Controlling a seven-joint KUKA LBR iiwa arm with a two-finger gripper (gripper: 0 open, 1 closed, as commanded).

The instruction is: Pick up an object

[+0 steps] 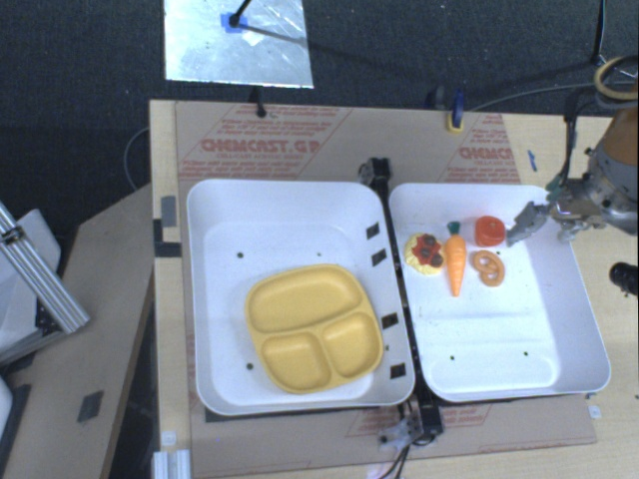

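Note:
The right bin point(559, 367) holds several toy foods near its back. An orange carrot point(455, 261) lies lengthwise, with a small round pizza-like piece point(425, 252) to its left. A red tomato-like piece point(488, 231) and a brown pretzel point(489, 267) lie to the carrot's right. My gripper point(537, 230) hangs over the bin's back right part, just right of the red piece, slanting down towards it. Its fingers stand open with nothing between them.
A yellow three-compartment plate point(315, 325) sits in the left bin point(225, 267). The dark divider point(391, 277) between the bins runs just left of the toy foods. Cables hang at the back right, behind the arm point(611, 173).

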